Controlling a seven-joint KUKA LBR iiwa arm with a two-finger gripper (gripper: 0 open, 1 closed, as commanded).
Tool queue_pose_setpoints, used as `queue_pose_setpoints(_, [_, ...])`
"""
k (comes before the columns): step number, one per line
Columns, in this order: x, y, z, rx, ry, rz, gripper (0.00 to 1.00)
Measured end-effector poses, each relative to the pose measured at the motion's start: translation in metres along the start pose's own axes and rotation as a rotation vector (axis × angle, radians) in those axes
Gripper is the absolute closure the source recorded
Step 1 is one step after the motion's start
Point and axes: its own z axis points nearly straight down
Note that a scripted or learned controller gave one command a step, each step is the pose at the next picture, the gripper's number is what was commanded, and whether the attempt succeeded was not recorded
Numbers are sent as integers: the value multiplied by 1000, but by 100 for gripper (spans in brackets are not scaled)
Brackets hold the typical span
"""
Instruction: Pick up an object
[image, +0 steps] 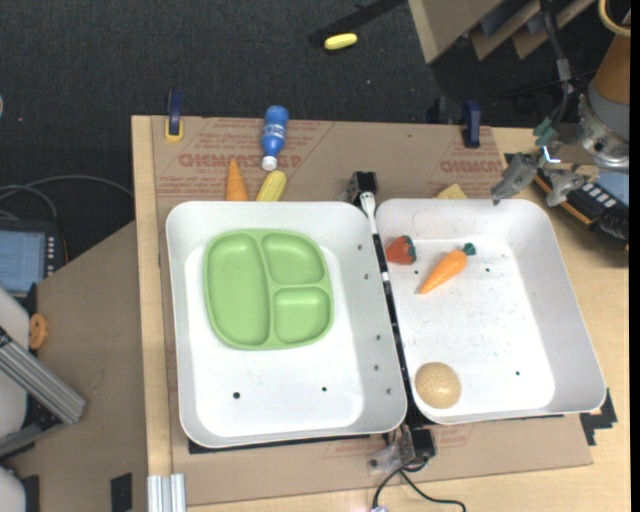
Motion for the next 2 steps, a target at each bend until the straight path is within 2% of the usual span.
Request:
queue_pose_setpoints(1, [36,24,134,11,4,-3,0])
queue_pose_setpoints(2, [25,-33,187,9,2,3,0])
